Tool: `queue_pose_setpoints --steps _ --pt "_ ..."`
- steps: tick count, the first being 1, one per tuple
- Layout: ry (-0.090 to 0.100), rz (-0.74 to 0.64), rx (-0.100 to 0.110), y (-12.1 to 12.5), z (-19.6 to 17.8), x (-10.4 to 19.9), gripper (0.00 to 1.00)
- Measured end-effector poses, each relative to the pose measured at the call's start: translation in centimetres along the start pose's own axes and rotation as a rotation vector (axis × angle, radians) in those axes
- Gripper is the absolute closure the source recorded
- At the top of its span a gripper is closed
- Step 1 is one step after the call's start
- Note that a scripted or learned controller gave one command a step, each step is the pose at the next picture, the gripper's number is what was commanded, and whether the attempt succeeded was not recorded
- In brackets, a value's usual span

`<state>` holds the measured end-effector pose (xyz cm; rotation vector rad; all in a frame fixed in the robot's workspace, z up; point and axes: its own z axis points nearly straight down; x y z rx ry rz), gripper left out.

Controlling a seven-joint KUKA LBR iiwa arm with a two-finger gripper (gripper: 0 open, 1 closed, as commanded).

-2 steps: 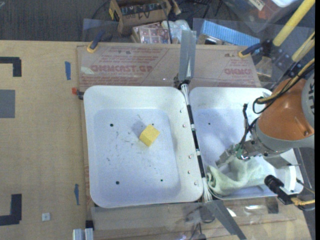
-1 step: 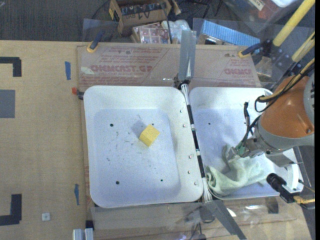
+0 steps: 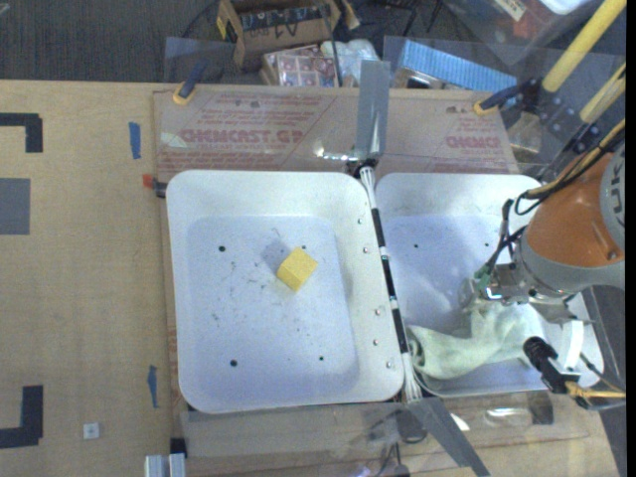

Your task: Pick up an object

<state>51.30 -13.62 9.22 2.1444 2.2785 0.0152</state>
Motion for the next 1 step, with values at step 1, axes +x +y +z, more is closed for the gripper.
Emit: queue_pose_setpoints --steps 1 --pt "0.003 -0.116 0.014 6.86 -9.21 6.32 1.00"
